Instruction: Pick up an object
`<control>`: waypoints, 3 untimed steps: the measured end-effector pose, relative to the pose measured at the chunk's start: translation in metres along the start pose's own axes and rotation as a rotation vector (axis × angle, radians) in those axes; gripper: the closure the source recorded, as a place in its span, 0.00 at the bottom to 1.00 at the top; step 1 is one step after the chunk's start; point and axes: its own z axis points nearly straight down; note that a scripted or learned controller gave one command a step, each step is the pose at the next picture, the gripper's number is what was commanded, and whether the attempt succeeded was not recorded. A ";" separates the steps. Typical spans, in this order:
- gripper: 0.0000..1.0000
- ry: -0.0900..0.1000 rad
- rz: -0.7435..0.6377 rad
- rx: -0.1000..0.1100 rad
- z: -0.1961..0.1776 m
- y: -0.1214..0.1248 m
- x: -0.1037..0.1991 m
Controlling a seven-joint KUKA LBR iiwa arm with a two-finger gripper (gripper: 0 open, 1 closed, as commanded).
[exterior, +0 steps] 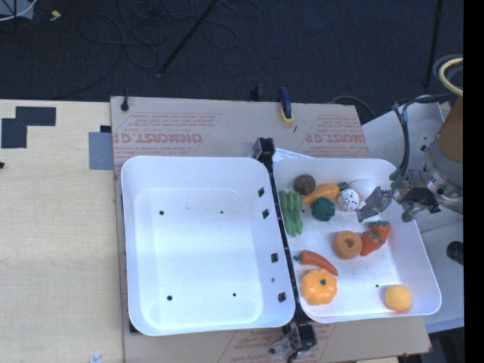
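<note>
The pumpkin (pixel 318 286) lies at the right bin's (pixel 423 267) front wall, the orange (pixel 397 298) beside it. Behind it, the donut (pixel 347 244) touches a strawberry (pixel 374 237); above that hovers the gripper (pixel 387 204), fingers spread, grasping nothing.

Brown cardboard sheet (pixel 197 131) beneath both bins; blue clamp (pixel 285 104) at its far edge; black cables (pixel 151 21) on dark floor.

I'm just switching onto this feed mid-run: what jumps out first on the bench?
The right bin is crowded with bright toy food: an orange pumpkin at its near edge, a doughnut in the middle, green beans by the divider. The gripper hangs at that bin's far right, just above a red strawberry. The left bin is plain white beside it.
</note>
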 end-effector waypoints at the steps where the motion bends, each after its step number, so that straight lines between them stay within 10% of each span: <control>1: 0.00 0.004 -0.004 0.011 0.124 0.007 0.063; 3: 0.00 0.000 0.002 -0.003 0.185 -0.046 0.049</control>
